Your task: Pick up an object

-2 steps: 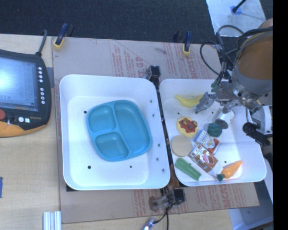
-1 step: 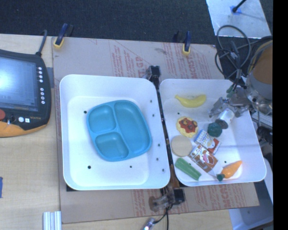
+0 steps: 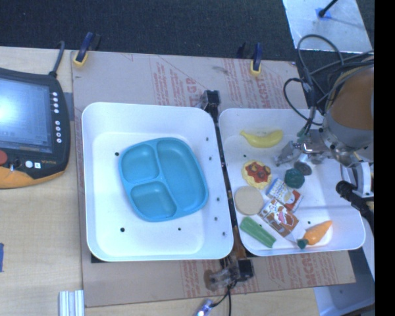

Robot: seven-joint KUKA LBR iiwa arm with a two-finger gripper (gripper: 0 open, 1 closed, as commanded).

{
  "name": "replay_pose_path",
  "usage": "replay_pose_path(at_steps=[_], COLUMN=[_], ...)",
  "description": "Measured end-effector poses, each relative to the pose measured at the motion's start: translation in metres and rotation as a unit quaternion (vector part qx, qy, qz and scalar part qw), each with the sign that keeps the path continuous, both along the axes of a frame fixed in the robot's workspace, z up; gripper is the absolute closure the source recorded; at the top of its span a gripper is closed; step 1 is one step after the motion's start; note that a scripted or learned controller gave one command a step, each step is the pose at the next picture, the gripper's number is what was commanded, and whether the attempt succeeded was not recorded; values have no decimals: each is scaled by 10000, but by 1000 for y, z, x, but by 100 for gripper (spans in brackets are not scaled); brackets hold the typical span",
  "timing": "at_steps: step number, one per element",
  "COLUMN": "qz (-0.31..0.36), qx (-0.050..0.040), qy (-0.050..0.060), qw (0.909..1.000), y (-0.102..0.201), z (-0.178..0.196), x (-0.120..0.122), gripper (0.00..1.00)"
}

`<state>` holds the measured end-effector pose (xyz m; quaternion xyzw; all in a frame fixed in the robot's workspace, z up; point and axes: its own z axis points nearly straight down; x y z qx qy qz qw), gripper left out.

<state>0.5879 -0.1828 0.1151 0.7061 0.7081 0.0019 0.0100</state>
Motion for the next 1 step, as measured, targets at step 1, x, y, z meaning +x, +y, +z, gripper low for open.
replay_pose_path(at_steps=[1], qz=[7], qx=[47], qy=[97], qw=[9999], y=[3], z=[-23], x=[-30], gripper=[0])
